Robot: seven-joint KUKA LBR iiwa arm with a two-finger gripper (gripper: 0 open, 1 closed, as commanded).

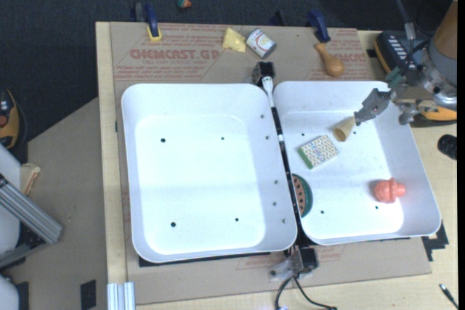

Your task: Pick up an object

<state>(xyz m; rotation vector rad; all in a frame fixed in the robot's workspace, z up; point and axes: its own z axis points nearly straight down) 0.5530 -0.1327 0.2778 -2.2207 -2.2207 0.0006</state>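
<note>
While the arm (436,62) reaches low from the right over the right bin (407,229), its gripper (363,115) grips a tan cone (344,129) near the back wall; open floor lies in front.

Two white bins sit side by side. The right bin (407,156) contains a patterned pad (318,151), a tan cone (344,129), a pink object (389,189) and a dark disc (300,195) at its left wall. The gripper (365,112) hovers just beside the cone
</note>
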